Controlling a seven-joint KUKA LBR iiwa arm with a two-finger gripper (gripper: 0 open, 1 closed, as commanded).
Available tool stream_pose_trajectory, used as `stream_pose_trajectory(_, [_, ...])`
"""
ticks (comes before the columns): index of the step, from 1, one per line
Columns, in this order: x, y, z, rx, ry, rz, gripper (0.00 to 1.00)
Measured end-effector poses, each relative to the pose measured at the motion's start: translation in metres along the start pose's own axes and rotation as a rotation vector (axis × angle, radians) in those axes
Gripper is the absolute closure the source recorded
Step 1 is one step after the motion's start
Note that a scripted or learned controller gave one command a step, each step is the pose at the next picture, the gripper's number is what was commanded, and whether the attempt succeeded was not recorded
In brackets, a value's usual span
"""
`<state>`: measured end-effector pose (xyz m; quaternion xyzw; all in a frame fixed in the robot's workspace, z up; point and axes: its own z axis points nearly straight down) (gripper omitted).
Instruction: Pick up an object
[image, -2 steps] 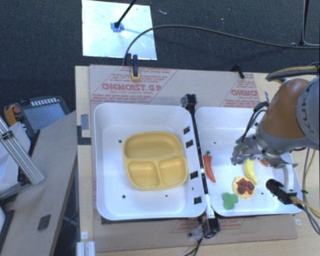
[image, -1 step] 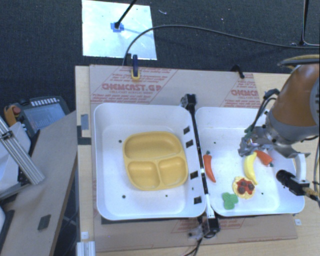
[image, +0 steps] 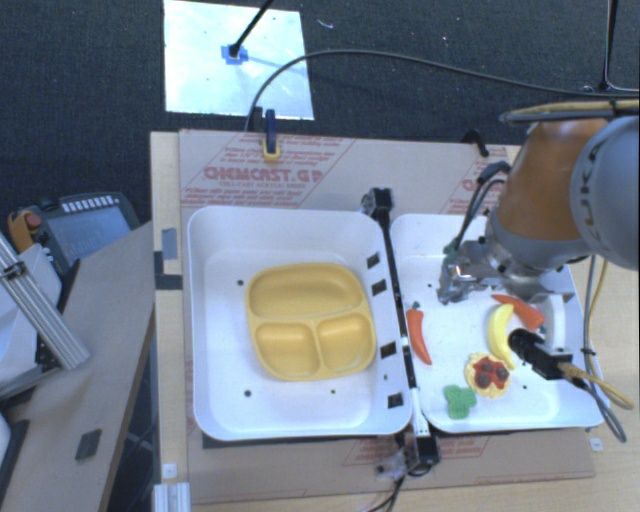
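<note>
The desk (image: 120, 330) carries two white bins, the left bin (image: 215, 250) with a yellow divided tray (image: 305, 320), the right bin (image: 420, 240) crowded with carrot (image: 417, 333), banana (image: 498, 330), flower toy (image: 487, 374), green piece (image: 459, 401), while the arm hides the pincer (image: 455, 285), can't tell its state.

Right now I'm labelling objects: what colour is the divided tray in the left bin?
Yellow; the divided tray shows clearly in the camera view.

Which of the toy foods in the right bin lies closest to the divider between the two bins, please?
The red-orange toy chilli pepper with a green stem lies closest; the yellow toy banana, green toy piece and small tart lie farther right.
</note>
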<state>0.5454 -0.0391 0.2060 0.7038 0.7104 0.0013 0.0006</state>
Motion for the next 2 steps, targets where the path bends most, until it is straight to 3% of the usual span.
stream_pose_trajectory(2, [0.103, 0.012, -0.005, 0.001, 0.001, 0.0, 1.0])
